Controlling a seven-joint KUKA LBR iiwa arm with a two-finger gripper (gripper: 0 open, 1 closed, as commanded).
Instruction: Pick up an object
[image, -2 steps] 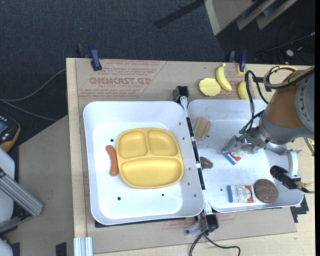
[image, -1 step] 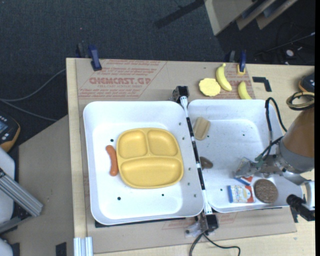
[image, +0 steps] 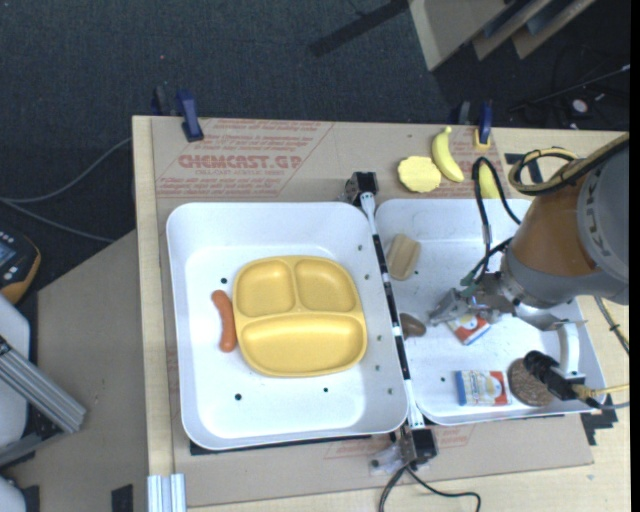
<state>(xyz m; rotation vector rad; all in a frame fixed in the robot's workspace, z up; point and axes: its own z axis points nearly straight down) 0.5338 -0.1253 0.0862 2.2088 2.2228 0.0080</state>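
Gripper (image: 452, 308) low in the right bin (image: 440, 385), finger state impossible to tell, just left of a red-and-white packet (image: 473, 329), near a brown lump (image: 411, 324) by the divider.

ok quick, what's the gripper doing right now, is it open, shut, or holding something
Gripper: low in the right bin, beside a small red and white packet. Whether it is open, shut or gripping anything cannot be told.

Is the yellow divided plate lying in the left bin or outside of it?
In. The yellow divided plate lies flat on the floor of the left bin, white rim around it, an orange sausage beside its left edge.
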